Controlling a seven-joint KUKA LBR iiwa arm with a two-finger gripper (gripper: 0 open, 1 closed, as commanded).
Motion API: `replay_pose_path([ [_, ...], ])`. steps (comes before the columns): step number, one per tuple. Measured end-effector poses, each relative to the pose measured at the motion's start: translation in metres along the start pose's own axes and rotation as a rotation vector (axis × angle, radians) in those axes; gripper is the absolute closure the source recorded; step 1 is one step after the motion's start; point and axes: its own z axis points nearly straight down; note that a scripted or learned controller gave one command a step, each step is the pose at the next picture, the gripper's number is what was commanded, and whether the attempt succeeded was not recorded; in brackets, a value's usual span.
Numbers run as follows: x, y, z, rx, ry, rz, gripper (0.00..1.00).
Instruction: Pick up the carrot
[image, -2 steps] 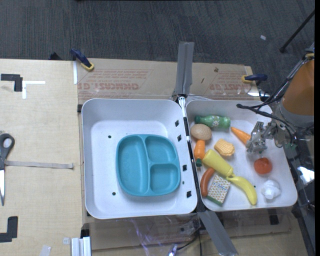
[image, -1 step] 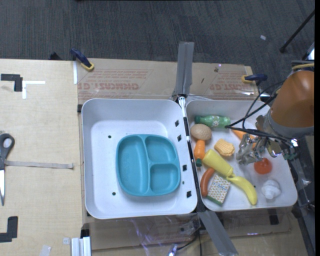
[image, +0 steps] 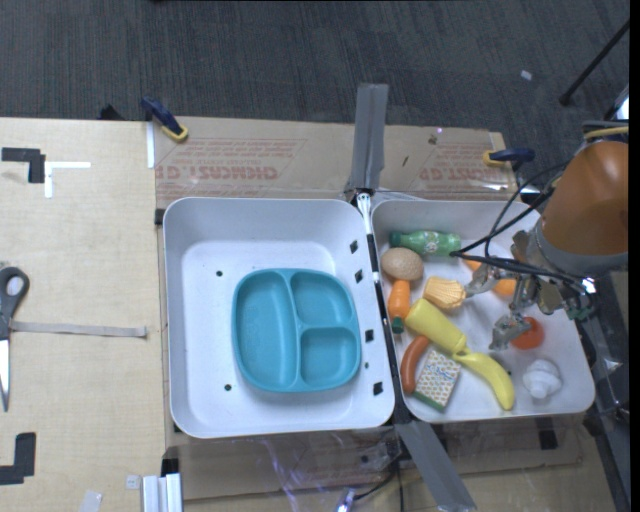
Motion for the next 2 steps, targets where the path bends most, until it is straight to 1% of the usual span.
replay_pose_path([
  [1,-0.002,0.000,-0.011,0.003,-0.006,0.000,1.00],
  [2,-0.034,0.024,-0.074,0.000,-0.001,0.078,1.00],
])
